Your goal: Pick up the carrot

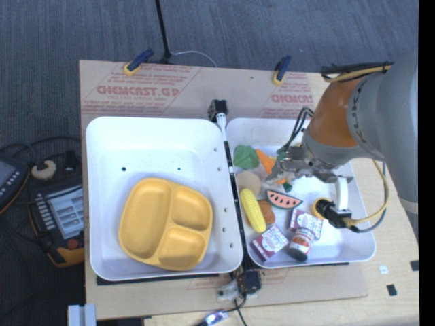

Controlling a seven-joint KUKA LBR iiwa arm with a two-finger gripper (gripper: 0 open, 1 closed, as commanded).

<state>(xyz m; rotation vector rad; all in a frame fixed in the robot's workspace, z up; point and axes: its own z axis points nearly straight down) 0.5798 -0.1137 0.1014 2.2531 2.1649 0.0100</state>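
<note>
The carrot (pixel 267 160) is a small orange piece with a green leafy top (pixel 246 157), lying in the back left part of the right bin (pixel 363 250). My gripper (pixel 283 171) hangs low just right of the carrot's orange end, over the middle of that bin. The wrist and dark cabling hide its tips, and I see nothing held in it.
Around the gripper lie a watermelon slice (pixel 283 199), a corn cob (pixel 253 209), an orange piece (pixel 267 213), a red packet (pixel 274 240), a small bottle (pixel 301 243) and a beige item (pixel 249 182). A yellow divided plate (pixel 166 223) sits in the left bin (pixel 109 148).
</note>
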